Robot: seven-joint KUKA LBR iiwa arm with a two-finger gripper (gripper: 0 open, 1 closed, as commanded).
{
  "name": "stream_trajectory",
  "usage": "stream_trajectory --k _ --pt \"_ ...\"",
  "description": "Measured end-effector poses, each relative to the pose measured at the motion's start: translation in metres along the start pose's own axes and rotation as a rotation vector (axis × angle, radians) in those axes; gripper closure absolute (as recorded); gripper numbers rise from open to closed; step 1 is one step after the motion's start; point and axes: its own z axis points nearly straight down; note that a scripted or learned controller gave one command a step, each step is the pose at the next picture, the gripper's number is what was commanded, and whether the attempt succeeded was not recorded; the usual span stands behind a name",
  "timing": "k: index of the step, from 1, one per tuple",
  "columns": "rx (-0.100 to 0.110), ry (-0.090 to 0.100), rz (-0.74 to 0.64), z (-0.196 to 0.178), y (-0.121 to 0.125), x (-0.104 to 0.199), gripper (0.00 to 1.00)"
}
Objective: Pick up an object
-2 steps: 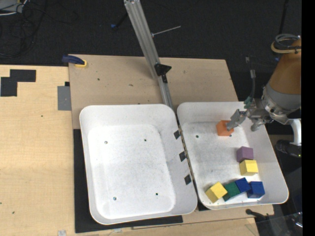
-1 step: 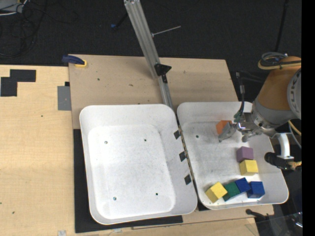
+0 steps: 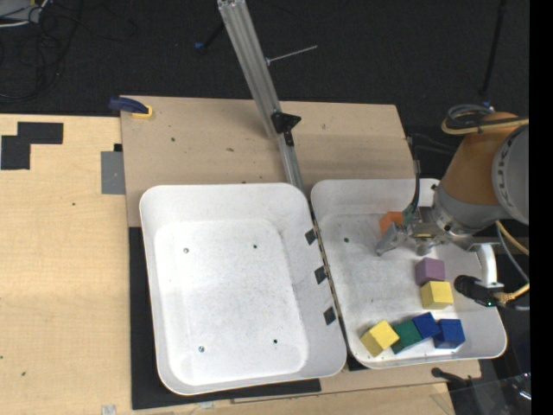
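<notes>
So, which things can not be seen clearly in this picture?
- Gripper, camera view: its fingers are too small and blurred to tell open from shut.
- Orange block: partly covered by the gripper, so contact is unclear.
- Two blue blocks: touching, the border between them is hard to see.

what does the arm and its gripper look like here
The arm is bulky and rounded, grey on top with a broad orange band above the wrist. The gripper is a small metallic two-finger unit. A thin yellowish cable loops over the arm's upper part.
</notes>
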Motion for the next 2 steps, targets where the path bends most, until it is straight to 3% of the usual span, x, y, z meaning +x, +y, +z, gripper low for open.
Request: stream_trajectory --k 1,2 --pt "0.0 0.0 0.004 -0.011 0.0 -0.001 1.0" --pt "-0.005 -0.001 -0.003 -0.056 0.008 0.0 1.0"
